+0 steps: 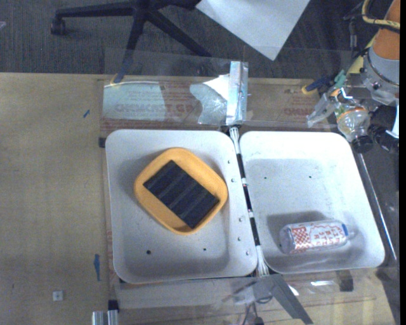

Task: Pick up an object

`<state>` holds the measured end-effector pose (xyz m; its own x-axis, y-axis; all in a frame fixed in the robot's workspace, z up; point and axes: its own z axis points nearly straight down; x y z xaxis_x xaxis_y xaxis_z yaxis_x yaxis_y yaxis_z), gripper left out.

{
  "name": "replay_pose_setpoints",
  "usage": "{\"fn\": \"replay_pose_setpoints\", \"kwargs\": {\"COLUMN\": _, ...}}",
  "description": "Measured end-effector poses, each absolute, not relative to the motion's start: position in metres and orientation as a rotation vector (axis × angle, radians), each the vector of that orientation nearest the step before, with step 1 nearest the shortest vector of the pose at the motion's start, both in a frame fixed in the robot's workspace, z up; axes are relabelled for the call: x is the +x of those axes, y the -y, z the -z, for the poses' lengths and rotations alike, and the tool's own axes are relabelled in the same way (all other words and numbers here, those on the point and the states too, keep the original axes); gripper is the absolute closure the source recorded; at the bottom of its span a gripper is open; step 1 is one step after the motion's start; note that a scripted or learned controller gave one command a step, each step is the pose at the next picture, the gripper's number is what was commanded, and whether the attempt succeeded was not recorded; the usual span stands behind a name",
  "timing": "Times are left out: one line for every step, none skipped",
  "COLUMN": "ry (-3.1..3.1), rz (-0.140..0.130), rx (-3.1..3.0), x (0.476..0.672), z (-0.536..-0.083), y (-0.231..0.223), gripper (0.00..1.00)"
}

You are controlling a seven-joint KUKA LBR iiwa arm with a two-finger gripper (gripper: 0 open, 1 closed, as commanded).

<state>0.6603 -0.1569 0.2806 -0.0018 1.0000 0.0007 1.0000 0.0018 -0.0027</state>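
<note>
An orange-yellow pad with a black ribbed top (181,190) lies in the left bin (127,254), turned at a slant near the bin's middle. A small clear bottle with a red-and-white checked label (314,236) lies on its side in the near part of the right bin (298,159). My gripper (335,106) hangs at the top right, beyond the far right corner of the right bin and well away from both objects. Glare and clutter around it hide its state.
A clear plastic wall with foil tape (236,92) stands behind the bins. Brown bench board surrounds them. The arm's orange band (384,38) is at the right edge. An office chair base (127,19) and a white sheet (254,22) lie on the floor behind.
</note>
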Motion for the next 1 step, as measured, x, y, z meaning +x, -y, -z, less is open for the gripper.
{"fn": "replay_pose_setpoints", "kwargs": {"ry": 2.183, "rz": -0.001, "rx": -2.259, "x": 0.6286, "z": -0.1339, "y": 0.0903, "gripper": 0.0}}
